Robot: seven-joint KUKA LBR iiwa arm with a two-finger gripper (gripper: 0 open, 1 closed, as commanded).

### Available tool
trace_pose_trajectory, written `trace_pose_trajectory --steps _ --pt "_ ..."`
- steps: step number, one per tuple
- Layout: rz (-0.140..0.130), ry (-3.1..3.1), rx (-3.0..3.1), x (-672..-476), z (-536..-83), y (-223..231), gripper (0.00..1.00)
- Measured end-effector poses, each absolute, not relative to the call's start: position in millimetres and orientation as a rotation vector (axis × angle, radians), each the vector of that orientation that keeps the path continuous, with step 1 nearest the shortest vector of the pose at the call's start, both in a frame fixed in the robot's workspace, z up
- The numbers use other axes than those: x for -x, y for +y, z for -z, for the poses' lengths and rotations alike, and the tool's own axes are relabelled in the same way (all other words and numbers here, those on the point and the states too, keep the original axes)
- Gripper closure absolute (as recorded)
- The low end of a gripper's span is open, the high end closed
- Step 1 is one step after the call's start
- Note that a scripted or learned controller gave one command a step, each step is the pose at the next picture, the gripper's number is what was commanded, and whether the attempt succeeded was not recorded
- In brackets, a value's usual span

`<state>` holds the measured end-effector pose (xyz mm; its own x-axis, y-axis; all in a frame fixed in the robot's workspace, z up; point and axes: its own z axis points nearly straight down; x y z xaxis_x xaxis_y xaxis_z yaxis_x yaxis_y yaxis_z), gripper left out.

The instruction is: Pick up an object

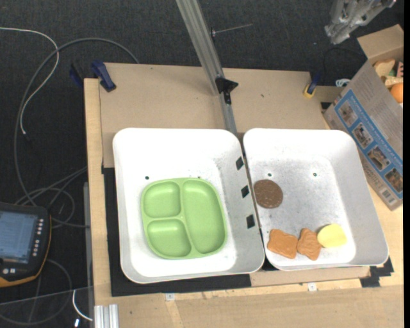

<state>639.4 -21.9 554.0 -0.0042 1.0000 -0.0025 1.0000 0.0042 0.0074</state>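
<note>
The right bin (346, 166) holds a round brown patty (268, 193) near its left wall. Along its front edge lie two orange-brown biscuit-like pieces (282, 243) (309, 244) and a yellow lump (332, 236), close together. In the left bin (128, 160) sits a green divided plate (184, 218). My gripper (349, 19) is at the top right of the camera view, a metallic shape beyond the bench's far edge, well away from both bins and from every object.
An aluminium pole (205, 45) slants down to the gap between the bins. A printed cardboard box (375, 128) stands beside the right bin's right side. Blue clamps (102, 75) grip the bench's back corners. A teach pendant (22, 246) and cables lie on the floor at left.
</note>
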Motion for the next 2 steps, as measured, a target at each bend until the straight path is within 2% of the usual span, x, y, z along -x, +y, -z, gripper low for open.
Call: trace_pose_trajectory --steps 1,2 --pt "0.008 2.218 -2.23 -666.7 -511.7 -60.0 1.0" --pt "0.01 2.229 -2.224 -675.5 -306.6 -21.5 1.0"
